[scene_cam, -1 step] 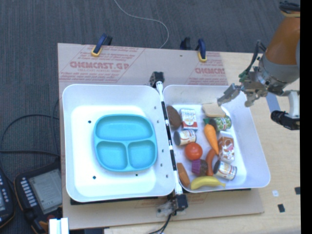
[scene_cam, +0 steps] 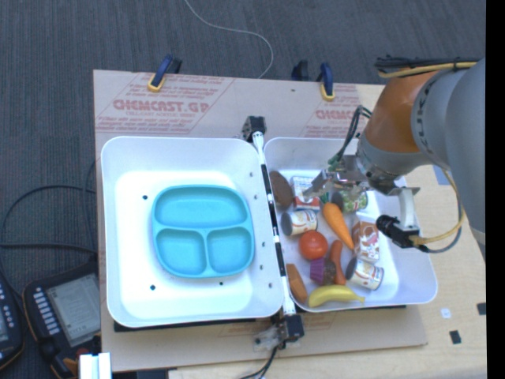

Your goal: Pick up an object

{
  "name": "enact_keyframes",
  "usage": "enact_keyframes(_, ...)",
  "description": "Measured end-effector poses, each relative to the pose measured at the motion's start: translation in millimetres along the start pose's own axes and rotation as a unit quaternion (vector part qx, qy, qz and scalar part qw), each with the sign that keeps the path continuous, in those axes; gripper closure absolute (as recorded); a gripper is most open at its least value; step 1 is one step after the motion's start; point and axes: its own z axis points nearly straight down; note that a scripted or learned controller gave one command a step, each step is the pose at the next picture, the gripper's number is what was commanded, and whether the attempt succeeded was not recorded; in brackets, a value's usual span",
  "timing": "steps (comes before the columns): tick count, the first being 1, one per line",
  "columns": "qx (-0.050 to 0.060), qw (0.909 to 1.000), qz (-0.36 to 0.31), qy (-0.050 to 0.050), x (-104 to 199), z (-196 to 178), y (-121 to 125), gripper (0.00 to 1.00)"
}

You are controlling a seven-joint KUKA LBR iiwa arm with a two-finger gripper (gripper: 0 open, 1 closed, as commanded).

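Carrot (scene_cam: 338,224) lying in right bin (scene_cam: 418,287), long axis slanting from upper left to lower right, just below gripper (scene_cam: 341,178). You are watching gripper hovering over upper clutter; whether gripper is clenched or released, cannot tell.

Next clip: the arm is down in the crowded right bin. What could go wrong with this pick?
The tool sits among tightly packed toys. The carrot, tomato and cans touch one another, so a close could nudge neighbours or catch two things. Round items may slip out. The arm hides part of the right bin, so the grasp is hard to verify.
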Motion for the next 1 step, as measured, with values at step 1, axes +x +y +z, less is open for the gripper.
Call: enact_keyframes(1,-0.004,1.0,0.001,-0.002,1.8,3.8,-6.4,0.0)
